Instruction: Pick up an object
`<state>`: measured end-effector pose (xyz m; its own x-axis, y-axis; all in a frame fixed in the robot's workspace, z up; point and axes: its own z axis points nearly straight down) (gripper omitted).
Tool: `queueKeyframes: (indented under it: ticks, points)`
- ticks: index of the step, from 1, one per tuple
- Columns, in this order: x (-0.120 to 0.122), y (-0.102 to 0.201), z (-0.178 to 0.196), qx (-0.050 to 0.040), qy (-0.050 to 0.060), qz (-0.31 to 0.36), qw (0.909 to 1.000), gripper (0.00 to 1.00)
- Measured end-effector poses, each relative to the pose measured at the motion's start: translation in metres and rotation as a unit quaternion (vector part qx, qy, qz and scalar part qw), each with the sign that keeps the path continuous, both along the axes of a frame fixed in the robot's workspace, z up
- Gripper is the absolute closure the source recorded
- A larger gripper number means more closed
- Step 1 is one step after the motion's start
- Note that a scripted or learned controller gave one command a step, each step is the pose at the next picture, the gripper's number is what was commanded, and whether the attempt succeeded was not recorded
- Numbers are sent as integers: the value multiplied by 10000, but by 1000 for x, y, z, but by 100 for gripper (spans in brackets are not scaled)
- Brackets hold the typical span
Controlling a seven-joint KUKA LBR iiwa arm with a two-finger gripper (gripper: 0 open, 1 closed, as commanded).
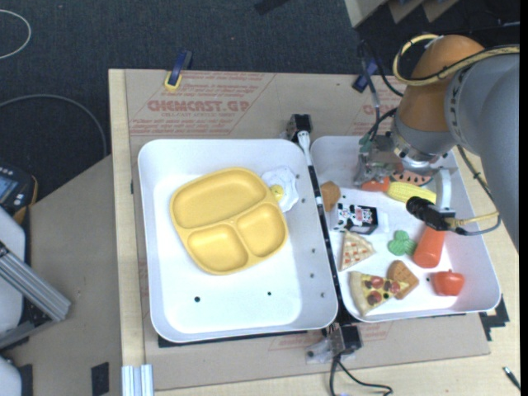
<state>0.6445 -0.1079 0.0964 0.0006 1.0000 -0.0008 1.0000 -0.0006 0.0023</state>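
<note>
The right bin (483,299) holds several toy foods: a black-and-white carton (357,216), a pizza slice (355,251), a larger pizza piece (369,291), a toast piece (403,278), a green piece (401,242), an orange carrot (429,247), a red piece (448,282), a yellow corn cob (410,192) and a brown nugget (331,195). My gripper (375,170) reaches down into the far part of this bin, right over a red watermelon slice (381,183) beside the corn. Nothing is visibly lifted.
The left bin (161,287) carries a yellow divided plate (227,219) and a fried-egg toy (279,186) at its far right. A black divider (318,221) runs between the bins. The grey arm (487,81) overhangs the right bin's far corner.
</note>
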Motion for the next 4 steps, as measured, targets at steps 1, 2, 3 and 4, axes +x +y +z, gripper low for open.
queueKeyframes:
  ticks: [1, 2, 3, 4]
  points:
    - [6, 8, 49, -2, -26, 13, 10000, 100]
    - [0, 10, 95, -2, -24, 7, 10000, 100]
    - [2, 10, 132, -3, -22, 8, 10000, 100]
    - [-39, 53, 124, 16, 36, 22, 10000, 100]
